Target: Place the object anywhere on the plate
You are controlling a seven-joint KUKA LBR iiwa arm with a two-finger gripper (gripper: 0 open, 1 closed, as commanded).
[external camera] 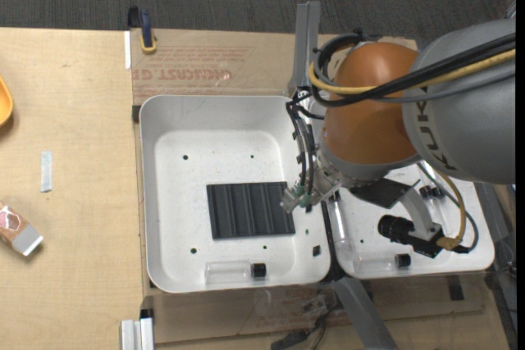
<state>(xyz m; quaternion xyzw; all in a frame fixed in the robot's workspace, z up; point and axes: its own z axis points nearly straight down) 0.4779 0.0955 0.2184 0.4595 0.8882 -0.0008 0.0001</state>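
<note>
Tool half-hidden beneath wrist

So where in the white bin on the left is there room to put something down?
In the left bin, bare floor lies between the dark ridged plate and the bin's far and left walls. Another thin strip runs along the near wall. It is crowded at the plate's right edge, where the pincer hangs.

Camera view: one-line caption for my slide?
KUKA arm lowers its gripper at the right edge of the dark ridged plate in the left bin.
</note>
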